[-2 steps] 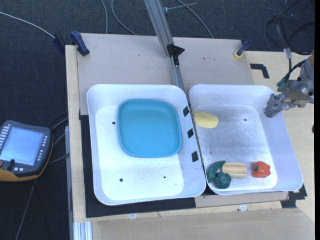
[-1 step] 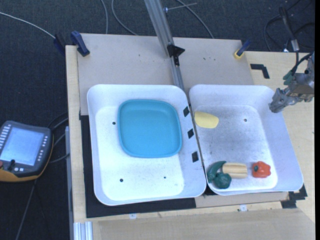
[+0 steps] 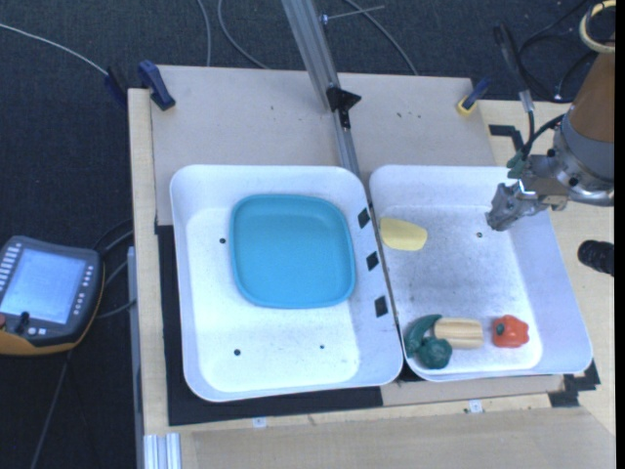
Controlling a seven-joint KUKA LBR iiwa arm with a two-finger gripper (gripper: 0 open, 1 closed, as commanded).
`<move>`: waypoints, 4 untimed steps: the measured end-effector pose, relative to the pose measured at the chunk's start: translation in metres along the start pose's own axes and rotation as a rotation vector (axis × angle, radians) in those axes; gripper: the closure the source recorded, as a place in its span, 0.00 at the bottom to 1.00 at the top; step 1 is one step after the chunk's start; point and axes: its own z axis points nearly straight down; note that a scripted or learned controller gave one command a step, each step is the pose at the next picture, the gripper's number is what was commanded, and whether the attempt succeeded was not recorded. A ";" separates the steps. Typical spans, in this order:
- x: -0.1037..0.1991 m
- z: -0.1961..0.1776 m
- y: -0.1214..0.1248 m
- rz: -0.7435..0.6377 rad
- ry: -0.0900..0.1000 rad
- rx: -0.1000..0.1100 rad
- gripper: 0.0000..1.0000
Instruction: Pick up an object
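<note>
Wooden cylinder lies flat, long axis left-right.

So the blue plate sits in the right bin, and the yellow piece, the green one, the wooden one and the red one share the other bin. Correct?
Not quite. The camera view shows the blue plate in the left bin, not the right. The yellow piece, green one, wooden one and red one do share the other bin, the right bin.
</note>
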 end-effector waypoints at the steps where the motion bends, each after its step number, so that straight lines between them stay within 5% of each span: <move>1: 0.058 0.014 -0.005 -0.001 0.000 0.000 1.00; 4: 0.222 0.027 -0.002 -0.001 0.000 0.000 1.00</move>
